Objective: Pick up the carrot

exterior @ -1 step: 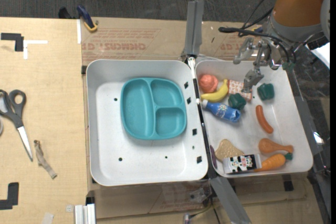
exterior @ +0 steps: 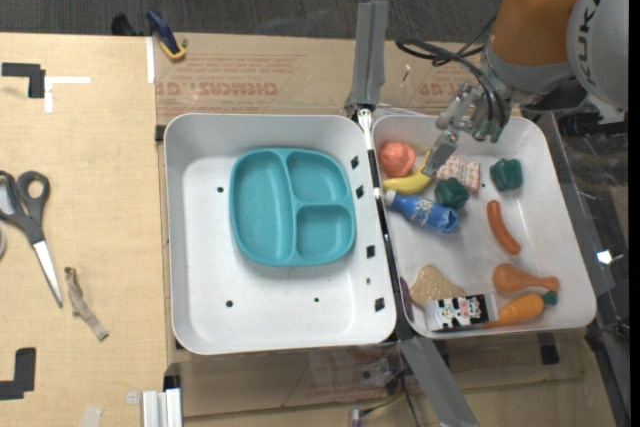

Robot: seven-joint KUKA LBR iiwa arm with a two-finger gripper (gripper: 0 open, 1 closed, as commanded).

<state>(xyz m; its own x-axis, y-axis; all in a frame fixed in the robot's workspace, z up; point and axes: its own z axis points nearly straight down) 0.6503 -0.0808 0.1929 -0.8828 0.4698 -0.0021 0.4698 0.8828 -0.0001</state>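
I see the carrot (exterior: 522, 308) lying at the near edge of the right bin (exterior: 565, 175), touching a milk carton (exterior: 459, 312), well apart from my end effector (exterior: 468, 123), whose opening I cannot tell, so I risk snagging the carton instead.

You have two white bins (exterior: 190, 245), one teal divided plate (exterior: 293, 206), one carrot (exterior: 520, 308), one banana (exterior: 406, 183), one blue bottle (exterior: 424, 211), one sausage (exterior: 503, 227), one pair of scissors (exterior: 30, 220).
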